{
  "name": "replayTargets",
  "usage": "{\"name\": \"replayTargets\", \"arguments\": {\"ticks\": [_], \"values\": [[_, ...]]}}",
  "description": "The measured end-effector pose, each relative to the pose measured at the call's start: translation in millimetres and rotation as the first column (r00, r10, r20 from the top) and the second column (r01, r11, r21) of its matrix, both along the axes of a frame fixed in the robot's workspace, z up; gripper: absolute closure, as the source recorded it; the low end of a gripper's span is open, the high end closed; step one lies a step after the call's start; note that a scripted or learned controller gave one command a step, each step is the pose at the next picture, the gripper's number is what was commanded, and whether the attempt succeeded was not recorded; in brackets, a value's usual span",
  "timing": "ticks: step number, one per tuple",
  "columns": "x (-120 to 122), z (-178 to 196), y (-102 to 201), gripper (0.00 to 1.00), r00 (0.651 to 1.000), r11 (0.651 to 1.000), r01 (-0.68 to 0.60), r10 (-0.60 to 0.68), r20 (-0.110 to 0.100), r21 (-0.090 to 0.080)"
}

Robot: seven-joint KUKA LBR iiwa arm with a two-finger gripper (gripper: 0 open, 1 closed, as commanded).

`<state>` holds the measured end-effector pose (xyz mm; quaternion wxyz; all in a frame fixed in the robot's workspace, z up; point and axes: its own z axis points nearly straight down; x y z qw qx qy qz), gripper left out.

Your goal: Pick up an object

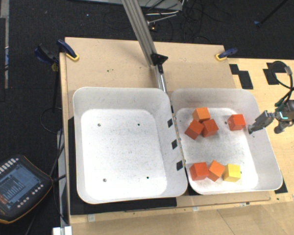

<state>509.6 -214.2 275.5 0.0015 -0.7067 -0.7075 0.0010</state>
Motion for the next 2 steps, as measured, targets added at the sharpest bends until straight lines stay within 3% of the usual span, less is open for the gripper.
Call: {"name": "replayTargets", "arguments": {"ticks": [1,2], "values": [[0.7,1.7,0.2,0.00,1.000,1.000,0.000,0.000,0.004,-0.001],[-0.8,-46.3,9.6,0.00,1.000,1.000,0.001,-0.001,0.000,0.000]]}}
